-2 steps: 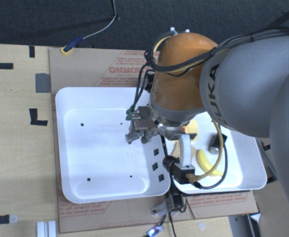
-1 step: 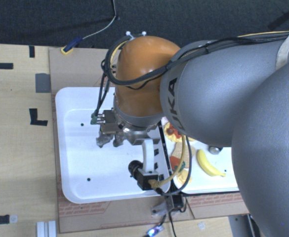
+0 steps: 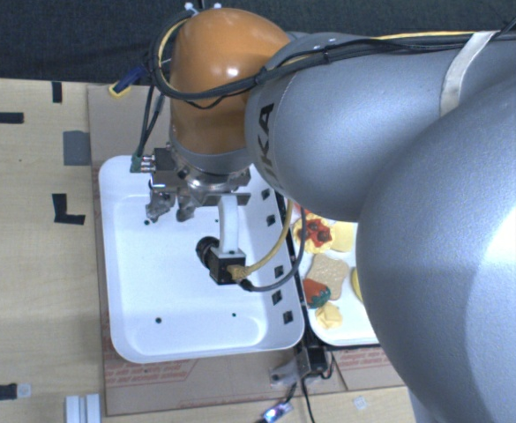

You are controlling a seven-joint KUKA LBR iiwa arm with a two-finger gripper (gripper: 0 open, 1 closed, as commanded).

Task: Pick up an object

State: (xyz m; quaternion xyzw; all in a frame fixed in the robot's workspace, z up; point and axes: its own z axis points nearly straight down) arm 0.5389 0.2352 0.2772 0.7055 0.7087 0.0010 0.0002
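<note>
Right bin [image 3: 346, 331] — food toys [image 3: 325, 276].

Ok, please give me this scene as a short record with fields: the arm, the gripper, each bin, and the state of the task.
arm: grey arm with orange band, reaching in from the right, over the bins
gripper: gripper above the far part of the left shallow white bin; nothing visible between its fingers
left bin: only small dark spots visible on its bare floor
right bin: right shallow white bin, mostly hidden by the arm; holds several small items in red, tan and yellow
task state: no object picked up yet
</note>
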